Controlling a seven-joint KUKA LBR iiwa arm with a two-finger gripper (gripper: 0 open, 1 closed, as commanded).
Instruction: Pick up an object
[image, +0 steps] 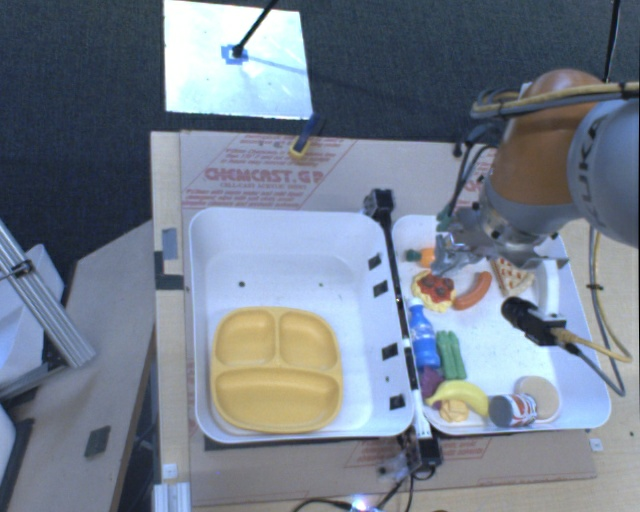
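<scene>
My gripper (446, 262) hangs over the far left part of the right bin (590, 385), just above a round toy pizza (435, 290) with red topping. Nothing shows as held in it. An orange-red sausage (474, 289) lies just right of the pizza. A small orange piece (427, 256) sits just left of the gripper. A pizza slice (514, 275) lies further right, partly under the arm.
The left bin (290, 235) holds a yellow divided tray (277, 368). Along the right bin's left wall lie a blue bottle (422, 335), a green piece (452, 353) and a purple piece (431, 381). Near its front are a banana (459, 394), a can (512, 409) and a round cookie (539, 392).
</scene>
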